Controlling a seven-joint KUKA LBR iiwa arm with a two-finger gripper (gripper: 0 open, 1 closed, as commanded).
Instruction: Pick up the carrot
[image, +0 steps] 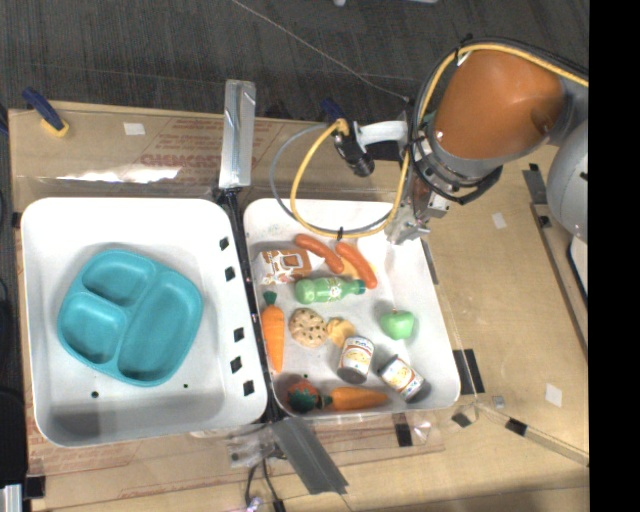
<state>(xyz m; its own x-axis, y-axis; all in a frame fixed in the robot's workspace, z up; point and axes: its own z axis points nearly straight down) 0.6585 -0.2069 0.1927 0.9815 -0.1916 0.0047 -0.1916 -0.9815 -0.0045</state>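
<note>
I saw gripper (408, 230) hanging over right bin's (432, 300) far right corner; finger state unreadable. Carrot (273, 338) lay along left wall.

Orange carrot (272, 338), green top. Second orange carrot (350, 399). Teal divided plate (128, 315) in white left bin (40, 300). Green bottle (328, 291), white label. Green apple (398, 324). Two orange-red sausages (338, 256). Tan cookie (306, 327), dark specks. Arm's band orange (495, 95).
</note>
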